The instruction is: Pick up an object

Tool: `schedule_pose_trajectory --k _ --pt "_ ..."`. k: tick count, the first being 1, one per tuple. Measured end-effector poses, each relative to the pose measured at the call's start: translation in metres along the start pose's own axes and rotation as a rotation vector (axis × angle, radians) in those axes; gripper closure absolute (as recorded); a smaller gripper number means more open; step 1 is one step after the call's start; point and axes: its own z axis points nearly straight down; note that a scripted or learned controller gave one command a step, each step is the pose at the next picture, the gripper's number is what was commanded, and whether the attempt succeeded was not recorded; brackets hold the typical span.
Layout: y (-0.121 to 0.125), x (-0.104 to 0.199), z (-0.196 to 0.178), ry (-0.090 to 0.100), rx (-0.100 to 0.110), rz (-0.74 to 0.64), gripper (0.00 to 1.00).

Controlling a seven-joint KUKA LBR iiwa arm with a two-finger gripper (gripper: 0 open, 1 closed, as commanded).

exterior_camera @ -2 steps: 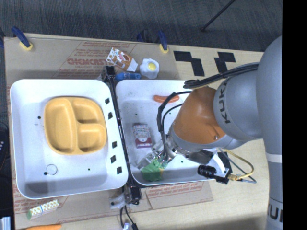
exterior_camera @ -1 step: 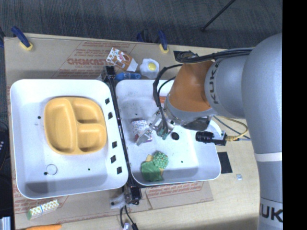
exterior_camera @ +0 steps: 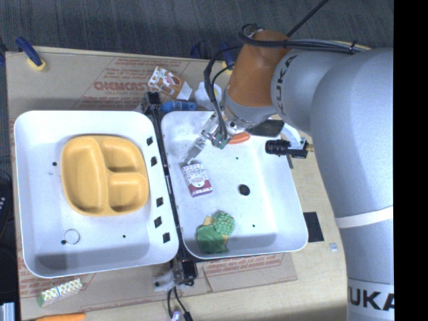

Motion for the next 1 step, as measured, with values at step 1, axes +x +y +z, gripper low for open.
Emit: schedule_pose_trajectory --k 1 --pt "-0.0279 0.0351 0.0256 0.004 0.003 0.305 0.0"
